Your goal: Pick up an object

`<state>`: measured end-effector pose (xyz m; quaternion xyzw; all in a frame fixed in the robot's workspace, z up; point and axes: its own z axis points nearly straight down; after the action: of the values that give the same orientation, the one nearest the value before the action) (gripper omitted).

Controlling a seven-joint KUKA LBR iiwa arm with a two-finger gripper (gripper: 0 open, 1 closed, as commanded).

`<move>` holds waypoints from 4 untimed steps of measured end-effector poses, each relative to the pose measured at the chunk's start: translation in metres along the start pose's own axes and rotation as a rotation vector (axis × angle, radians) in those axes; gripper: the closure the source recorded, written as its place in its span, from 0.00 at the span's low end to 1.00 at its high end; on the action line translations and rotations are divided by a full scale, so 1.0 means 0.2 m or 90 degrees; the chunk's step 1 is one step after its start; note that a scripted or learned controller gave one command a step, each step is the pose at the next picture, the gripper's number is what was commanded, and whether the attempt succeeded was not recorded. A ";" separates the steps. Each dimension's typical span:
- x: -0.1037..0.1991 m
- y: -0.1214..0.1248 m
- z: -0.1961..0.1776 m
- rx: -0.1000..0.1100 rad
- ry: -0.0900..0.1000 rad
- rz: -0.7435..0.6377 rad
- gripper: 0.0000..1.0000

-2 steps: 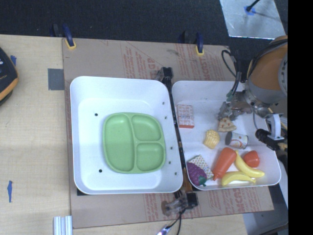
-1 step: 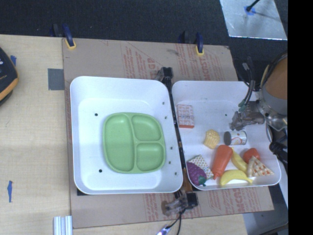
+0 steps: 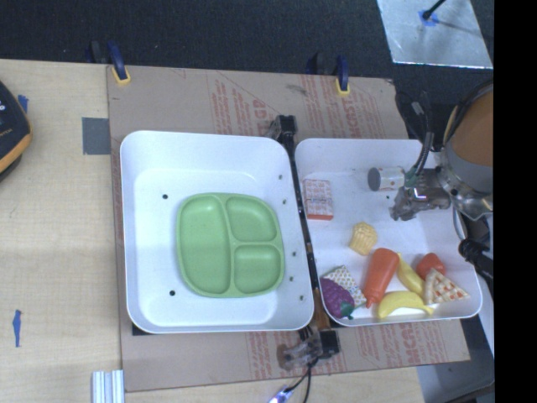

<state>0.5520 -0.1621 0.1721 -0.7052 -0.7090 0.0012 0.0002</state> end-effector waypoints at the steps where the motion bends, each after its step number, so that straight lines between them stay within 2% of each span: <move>1: 0.00 0.00 0.00 0.000 0.000 0.000 0.00; 2: 0.19 -0.14 0.41 0.002 0.001 0.000 0.00; 3: -0.02 -0.01 0.40 0.000 0.001 0.002 0.00; 4: -0.25 0.52 0.13 -0.002 0.000 0.000 0.00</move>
<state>0.6569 -0.2118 0.1465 -0.7053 -0.7089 0.0002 -0.0008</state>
